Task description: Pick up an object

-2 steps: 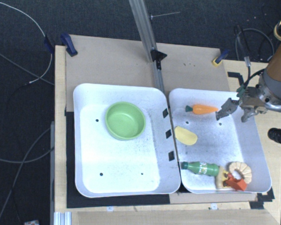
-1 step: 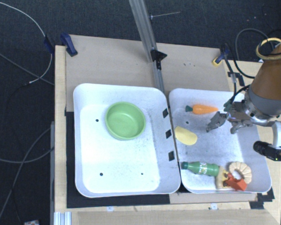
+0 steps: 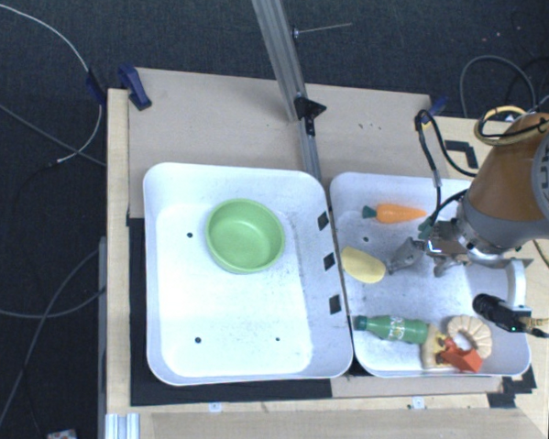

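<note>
The right bin (image 3: 487,372) holds an orange carrot (image 3: 397,212) at the back, a yellow oval piece (image 3: 362,264) by its left wall, a green bottle (image 3: 394,329) lying at the front, and a beige ring (image 3: 471,334) with a red-orange piece (image 3: 457,358) at the front right. My gripper (image 3: 427,259) hangs low over the middle of this bin, just right of the yellow piece and below the carrot. Its two grey fingers (image 3: 403,257) are spread open with nothing between them.
A light green bowl (image 3: 245,235) sits in the left bin (image 3: 203,348). A metal post (image 3: 283,49) slants up from between the bins. Black cables (image 3: 431,163) hang near the right bin's back edge.
</note>
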You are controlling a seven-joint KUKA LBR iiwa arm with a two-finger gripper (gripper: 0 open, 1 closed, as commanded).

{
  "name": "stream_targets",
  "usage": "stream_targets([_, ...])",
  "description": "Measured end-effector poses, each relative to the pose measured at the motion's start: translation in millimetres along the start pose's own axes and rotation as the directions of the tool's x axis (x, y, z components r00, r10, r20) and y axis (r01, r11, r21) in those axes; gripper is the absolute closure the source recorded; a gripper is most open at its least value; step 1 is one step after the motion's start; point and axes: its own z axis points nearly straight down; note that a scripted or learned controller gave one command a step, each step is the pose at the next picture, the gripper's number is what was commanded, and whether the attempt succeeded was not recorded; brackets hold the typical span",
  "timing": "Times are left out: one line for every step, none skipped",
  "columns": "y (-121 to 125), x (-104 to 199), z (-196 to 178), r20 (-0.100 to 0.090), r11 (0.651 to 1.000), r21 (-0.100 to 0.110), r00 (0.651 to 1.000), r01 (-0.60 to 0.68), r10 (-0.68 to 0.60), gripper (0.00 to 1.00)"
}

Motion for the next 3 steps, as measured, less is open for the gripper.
stream_targets([-1.0,1.1,25.8,-0.002,1.0,0.002,1.0,0.0,0.0,0.0])
stream_targets([0.5,1.7,11.5,-0.003,1.0,-0.004,1.0,0.0,0.0,1.0])
stream_targets([-1.9,-7.9,-46.4,0.007,1.0,-0.021,1.0,-0.001,0.001,1.0])
